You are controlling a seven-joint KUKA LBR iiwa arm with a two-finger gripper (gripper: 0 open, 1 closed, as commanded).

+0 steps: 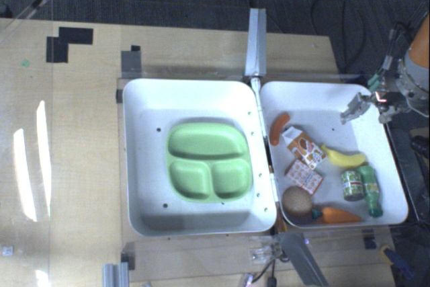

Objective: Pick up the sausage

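Observation:
The sausage (278, 128) is a short red-orange link lying at the back left of the right bin (316, 96), close to the divider between the bins. A small printed carton (302, 145) lies just to its right, almost touching it. My gripper (368, 109) hangs over the bin's back right corner, well to the right of the sausage. Its two fingers (352, 108) stand apart, open, with nothing between them.
The right bin also holds a banana (345, 158), a flat snack packet (304, 177), a green can (351, 184), a green bottle (370, 191), a carrot (339, 215) and a brown round fruit (297, 200). A green divided tray (208, 160) sits in the left bin (141, 144).

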